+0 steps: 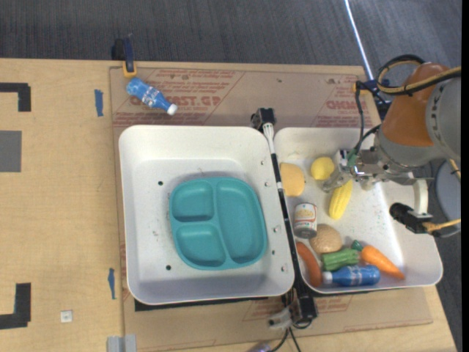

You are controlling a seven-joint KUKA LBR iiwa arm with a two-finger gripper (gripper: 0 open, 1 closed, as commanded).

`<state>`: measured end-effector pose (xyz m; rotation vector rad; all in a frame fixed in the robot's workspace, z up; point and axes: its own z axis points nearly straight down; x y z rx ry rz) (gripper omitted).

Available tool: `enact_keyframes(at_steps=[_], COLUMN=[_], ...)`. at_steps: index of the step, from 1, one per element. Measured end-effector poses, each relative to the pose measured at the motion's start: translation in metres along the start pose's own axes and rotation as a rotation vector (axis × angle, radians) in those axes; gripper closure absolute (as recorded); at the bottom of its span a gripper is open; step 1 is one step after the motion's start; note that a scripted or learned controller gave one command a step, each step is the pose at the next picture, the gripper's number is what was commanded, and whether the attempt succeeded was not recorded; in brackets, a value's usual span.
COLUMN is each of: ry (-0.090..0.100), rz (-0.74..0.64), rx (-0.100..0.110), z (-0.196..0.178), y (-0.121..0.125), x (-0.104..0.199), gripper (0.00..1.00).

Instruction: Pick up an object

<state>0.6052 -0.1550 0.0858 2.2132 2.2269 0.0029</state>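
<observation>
Lower right of the frame: blue bottle (353, 276) lying along the right bin's (429, 273) near wall, with a carrot (382, 261) and a green vegetable (340, 259) just behind, a red-orange piece (308, 262) to their left. Further up, a small can (305, 217), a potato (327, 237), corn cob (338, 200), lemon (322, 169) and a pale yellow fruit (292, 179). Tool (353, 169) low at upper middle of that bin, just above the corn cob; spread or pressed together — cannot tell. Left bin (139, 167) holding a teal divided plate (217, 222). Another small blue bottle (150, 97) on the bench (58, 196), upper left.
</observation>
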Motion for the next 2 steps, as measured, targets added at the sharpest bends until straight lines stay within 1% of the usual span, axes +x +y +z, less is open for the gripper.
enact_keyframes(at_steps=[1, 2], ry=[-0.001, 0.001], rz=[0.001, -0.108], rx=[-0.002, 0.001], z=[-0.010, -0.100], y=[0.001, -0.023], x=[0.000, 0.070], gripper=[1.00, 1.00])
